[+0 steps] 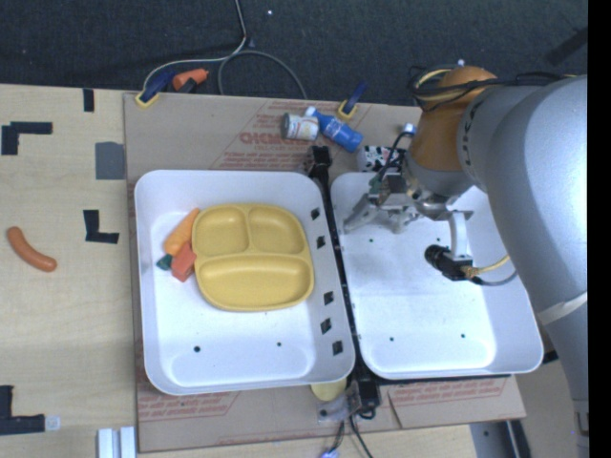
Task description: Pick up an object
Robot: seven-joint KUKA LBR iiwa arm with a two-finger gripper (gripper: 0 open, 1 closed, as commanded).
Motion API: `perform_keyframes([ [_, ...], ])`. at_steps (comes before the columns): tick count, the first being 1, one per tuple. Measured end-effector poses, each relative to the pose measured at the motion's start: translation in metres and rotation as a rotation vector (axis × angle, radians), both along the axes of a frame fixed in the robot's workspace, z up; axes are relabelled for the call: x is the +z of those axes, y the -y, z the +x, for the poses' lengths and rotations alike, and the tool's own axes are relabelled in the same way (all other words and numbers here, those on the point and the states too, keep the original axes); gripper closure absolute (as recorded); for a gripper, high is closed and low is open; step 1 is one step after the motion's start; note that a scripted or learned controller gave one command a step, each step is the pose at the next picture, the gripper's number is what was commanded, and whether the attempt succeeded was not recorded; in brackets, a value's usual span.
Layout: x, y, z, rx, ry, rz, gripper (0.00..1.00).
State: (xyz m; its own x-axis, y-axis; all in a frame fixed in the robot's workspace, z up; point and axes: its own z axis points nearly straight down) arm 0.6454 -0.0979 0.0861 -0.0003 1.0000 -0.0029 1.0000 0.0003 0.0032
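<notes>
I've got the arm (516, 151) coming in from the right, with the gripper (387, 208) low over the upper left of the right bin (430, 342); fingers look spread wide with nothing between them; yellow tray (253, 256) sits mid left bin (239, 361), carrot (179, 232) touching its left edge; a sausage (31, 248) lies far left on the bench.
</notes>
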Motion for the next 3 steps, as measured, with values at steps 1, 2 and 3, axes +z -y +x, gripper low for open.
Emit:
perform_keyframes([
  [1,-0.001,0.007,0.024,0.002,-0.001,0.003,0.0],
  [2,0.01,0.007,0.024,0.004,0.0,0.0,1.0],
  [3,0.104,-0.045,-0.034,0.004,-0.001,0.005,1.0],
])
